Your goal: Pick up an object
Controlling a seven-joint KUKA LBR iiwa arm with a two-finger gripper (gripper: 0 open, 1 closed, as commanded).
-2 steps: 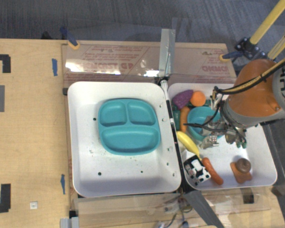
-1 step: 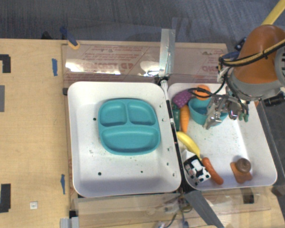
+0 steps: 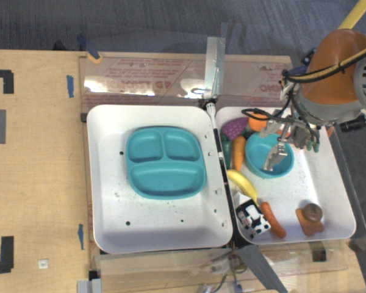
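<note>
Bare metal fingers (image 3: 273, 158) hang from the gripper (image 3: 278, 154) over the teal bowl (image 3: 268, 157) in the right bin (image 3: 329, 188). I see them drawn close together, only a thin gap between the tips, with nothing caught between them. Whether the tips touch the bowl's floor I cannot tell from this slant.

The bowl is round, smooth plastic with a thick rim, and it sits near the far wall of that bin. Just beside it, toward the divider, I make out a purple knobbly piece (image 3: 235, 127) shaped like a bunch of grapes, a small orange ball-like piece (image 3: 257, 123) and an orange carrot-like piece (image 3: 238, 153) with a green end. Nearer to me lie a curved yellow banana (image 3: 243, 184), a black-and-white blocky thing (image 3: 252, 218), a second slim orange carrot (image 3: 272, 219) and a brown stubby cylinder (image 3: 310, 217), well apart from the bowl.

The bins are shallow glossy white trays with rounded corners. The left bin (image 3: 104, 182) holds a teal divided plate (image 3: 166, 162), rounded-square, with three compartments.

Above the gripper, the arm's orange band (image 3: 335, 66) bulges, with black cables looping across it. Light wood bench (image 3: 33, 163) lies to the left, marked with black and blue tape.
</note>
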